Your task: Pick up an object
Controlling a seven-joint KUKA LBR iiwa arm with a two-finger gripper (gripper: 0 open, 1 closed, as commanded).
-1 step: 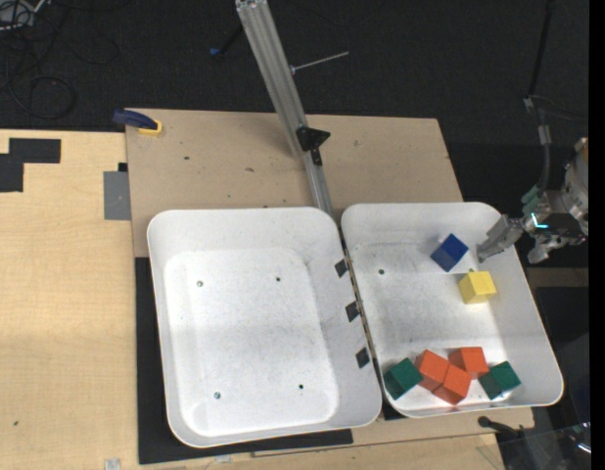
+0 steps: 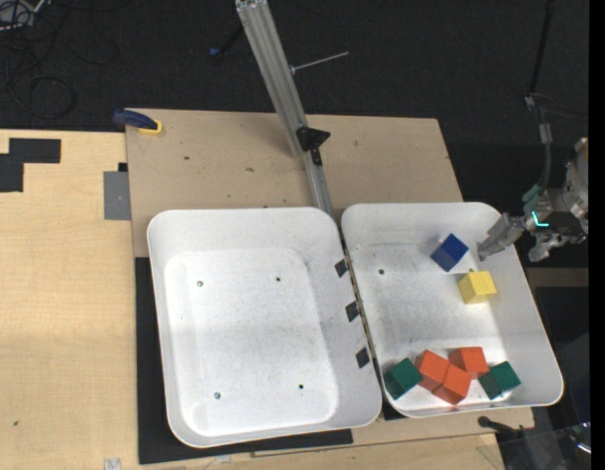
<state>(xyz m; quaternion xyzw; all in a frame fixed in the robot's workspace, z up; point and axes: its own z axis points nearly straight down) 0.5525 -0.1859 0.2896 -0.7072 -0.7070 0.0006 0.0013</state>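
Note:
The right bin point(image 2: 400, 225) holds a blue cube point(image 2: 448, 252) and a yellow cube point(image 2: 477, 286) near its far right side. At its near edge lie three orange blocks point(image 2: 449, 372) between two green blocks point(image 2: 402, 376) point(image 2: 499, 379). My gripper point(image 2: 511, 244) hangs over the bin's right rim, just right of the blue cube and above the yellow one. Its fingers are spread open with nothing between them.
The left bin point(image 2: 185, 233) sits beside the right one, with black clips point(image 2: 349, 309) along the shared rim. A slanted aluminium rail point(image 2: 283, 86) rises behind the bins. A blue and yellow clamp point(image 2: 138, 121) lies at the board's far left corner.

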